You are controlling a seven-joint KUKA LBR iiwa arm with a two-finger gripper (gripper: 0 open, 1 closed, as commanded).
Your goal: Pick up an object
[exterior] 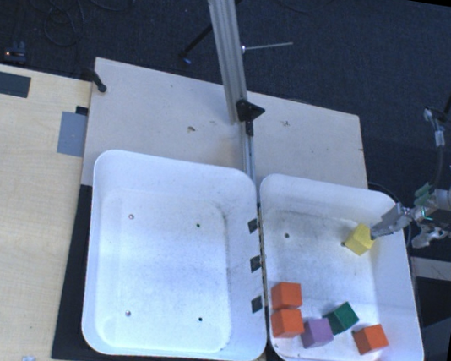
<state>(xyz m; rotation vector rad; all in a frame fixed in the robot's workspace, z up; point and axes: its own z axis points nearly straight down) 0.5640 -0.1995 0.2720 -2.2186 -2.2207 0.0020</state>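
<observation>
Hovering at the right bin's (413,288) far edge, gripper (389,224) touching the yellow cube (359,239); finger state impossible to tell. Looking light, rigid; gripping flat opposite faces.

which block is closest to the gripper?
The yellow block, alone in the upper part of the right bin, right by the gripper. The orange, purple and green blocks cluster at the bin's bottom edge.

Six blocks (323,316) in right bin (324,202), beside left bin (125,169)
</observation>
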